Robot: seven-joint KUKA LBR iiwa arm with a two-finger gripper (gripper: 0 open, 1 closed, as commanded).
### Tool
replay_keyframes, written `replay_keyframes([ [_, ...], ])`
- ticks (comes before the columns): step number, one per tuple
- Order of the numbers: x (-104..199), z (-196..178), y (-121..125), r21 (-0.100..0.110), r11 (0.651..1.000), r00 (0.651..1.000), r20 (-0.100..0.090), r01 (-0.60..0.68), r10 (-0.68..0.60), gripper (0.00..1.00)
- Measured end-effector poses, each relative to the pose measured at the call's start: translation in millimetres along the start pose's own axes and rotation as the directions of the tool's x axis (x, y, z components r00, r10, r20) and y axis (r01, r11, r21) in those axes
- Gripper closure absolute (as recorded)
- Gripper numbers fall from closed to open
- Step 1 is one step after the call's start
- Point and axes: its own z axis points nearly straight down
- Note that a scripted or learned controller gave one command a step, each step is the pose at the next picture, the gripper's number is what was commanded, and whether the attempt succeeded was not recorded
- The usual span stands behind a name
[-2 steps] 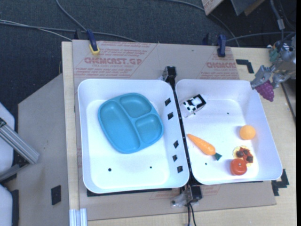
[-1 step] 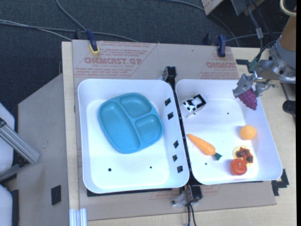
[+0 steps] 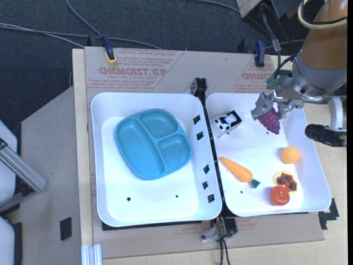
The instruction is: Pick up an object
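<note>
Here, in the upper right of the frame, my tool (image 3: 268, 108) is hanging over the right bin (image 3: 317, 200) with a purple grape bunch (image 3: 271, 120) clenched between its fingers, the grapes dangling just below them. Lower in that bin, an orange ball (image 3: 290, 155) is sitting right of centre, a carrot (image 3: 237, 169) is lying aslant near the divider, and a red tomato (image 3: 279, 195) is resting beside a small dark-and-yellow piece (image 3: 286, 179). A black-and-white item (image 3: 226, 122) is lying near the bin's upper left. In the left bin (image 3: 105, 197), a blue divided plate (image 3: 153, 143) is lying flat.
</note>
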Motion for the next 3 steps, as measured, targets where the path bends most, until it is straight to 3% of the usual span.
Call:
replay_keyframes([
  [3, 173, 19, -32, 0.001, 1.000, 1.000, -0.001, 0.003, -0.003, 1.00],
])
